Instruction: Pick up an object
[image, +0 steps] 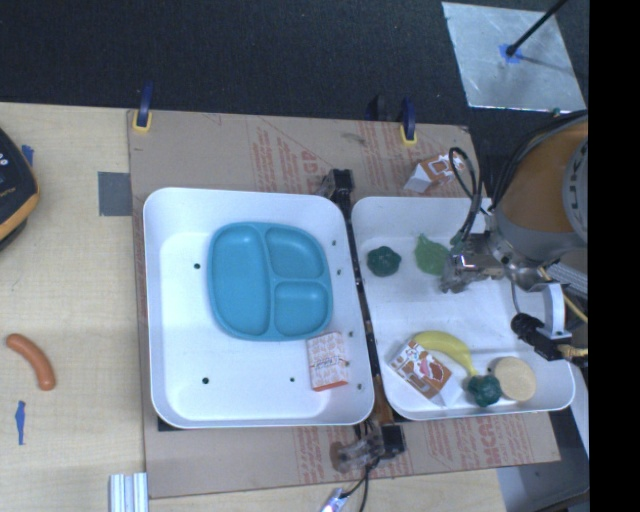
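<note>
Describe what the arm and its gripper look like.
The arm is bulky and rounded, grey with a broad orange band above the wrist. Black cables loop along it. The gripper is small, metallic grey, with dark fittings behind it.

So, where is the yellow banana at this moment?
The yellow curved banana lies in the right white bin, near its front edge, beside the small red-and-white packet and left of the round tan disc.

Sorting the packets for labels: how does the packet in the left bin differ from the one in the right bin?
The left bin packet is pale with faint red print; the right bin packet shows bolder red-brown print. The left bin packet lies apart beside the blue divided plate; the right bin packet touches the banana. Both are small, flat and lie tilted.
</note>
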